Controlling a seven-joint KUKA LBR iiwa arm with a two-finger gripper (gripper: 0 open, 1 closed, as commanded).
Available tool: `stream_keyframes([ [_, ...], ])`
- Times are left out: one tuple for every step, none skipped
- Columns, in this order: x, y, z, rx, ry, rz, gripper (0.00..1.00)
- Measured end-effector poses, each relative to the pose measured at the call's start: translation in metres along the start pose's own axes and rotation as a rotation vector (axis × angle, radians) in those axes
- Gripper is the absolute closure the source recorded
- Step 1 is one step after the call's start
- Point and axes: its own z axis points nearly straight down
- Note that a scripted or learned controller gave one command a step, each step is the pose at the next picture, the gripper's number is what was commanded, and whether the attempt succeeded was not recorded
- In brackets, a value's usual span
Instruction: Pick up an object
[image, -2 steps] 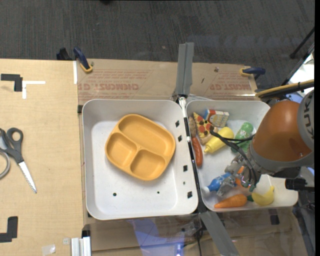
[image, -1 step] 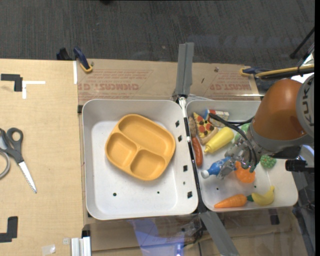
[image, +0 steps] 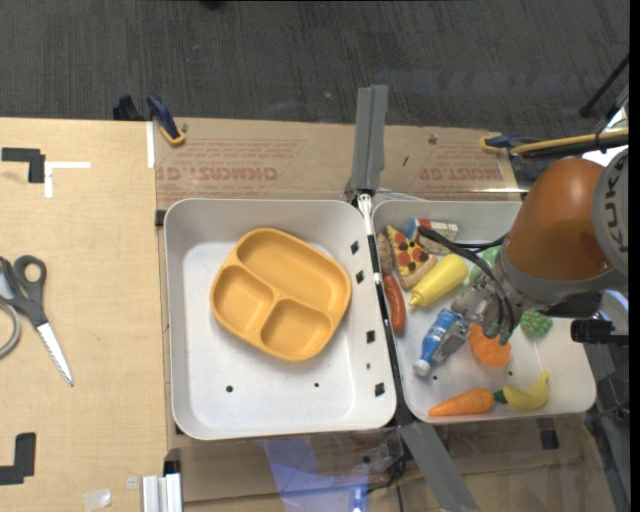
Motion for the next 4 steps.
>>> stream_keyframes([
  [0.001,-0.022,0.032,0.0,-0.003,0.05,0.0],
  [0.017,-0.023,0.032,-0.002,-0.002,0.141,0.0],
  [0.013,-0.004,0.032,-0.002,-0.003,0.202,0.0],
  [-0.087,0.042,0.031,-0.001,-0.005,0.207,0.0],
])
